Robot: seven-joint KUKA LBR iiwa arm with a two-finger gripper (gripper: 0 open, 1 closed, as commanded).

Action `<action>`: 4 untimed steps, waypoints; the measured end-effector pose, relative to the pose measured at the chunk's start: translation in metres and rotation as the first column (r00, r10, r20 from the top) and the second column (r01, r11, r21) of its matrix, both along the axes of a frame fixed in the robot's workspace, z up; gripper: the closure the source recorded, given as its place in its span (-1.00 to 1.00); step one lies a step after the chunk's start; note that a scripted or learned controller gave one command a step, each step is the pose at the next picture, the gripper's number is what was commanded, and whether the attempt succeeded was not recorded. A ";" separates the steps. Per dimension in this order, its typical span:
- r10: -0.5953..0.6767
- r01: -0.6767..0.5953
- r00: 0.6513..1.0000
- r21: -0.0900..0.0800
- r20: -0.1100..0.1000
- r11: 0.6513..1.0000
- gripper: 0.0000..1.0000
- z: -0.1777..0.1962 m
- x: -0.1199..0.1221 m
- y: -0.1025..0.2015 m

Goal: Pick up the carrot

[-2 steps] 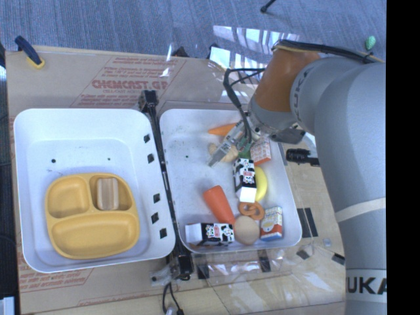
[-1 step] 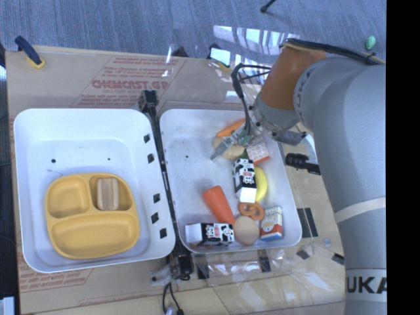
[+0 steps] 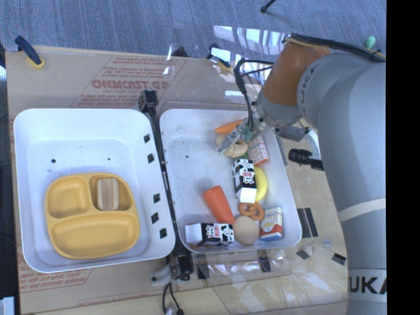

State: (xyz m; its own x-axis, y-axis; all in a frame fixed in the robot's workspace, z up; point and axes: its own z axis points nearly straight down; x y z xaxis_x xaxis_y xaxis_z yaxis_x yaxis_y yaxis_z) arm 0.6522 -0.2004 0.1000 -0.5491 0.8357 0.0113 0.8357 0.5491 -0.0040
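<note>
Gripper (image 3: 244, 134) is seen low at right bin's (image 3: 177, 176) far end among clutter; grasp state cannot be told. Carrot (image 3: 218, 205) lies mid-bin, well apart from it, beside milk carton (image 3: 244, 174).

A yellow divided plate (image 3: 92, 215) sits in the left bin (image 3: 39, 126), a tan block (image 3: 107, 193) in one upper compartment. The right bin (image 3: 190, 136) holds a banana (image 3: 261, 184), pretzel (image 3: 251, 210), egg (image 3: 246, 230), two cow-print cartons (image 3: 244, 174) (image 3: 210, 233) and a small red-and-white carton (image 3: 271, 223).
</note>
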 end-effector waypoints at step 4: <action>-0.757 0.757 0.654 -0.005 0.003 0.654 -1.00 -0.008 0.006 0.004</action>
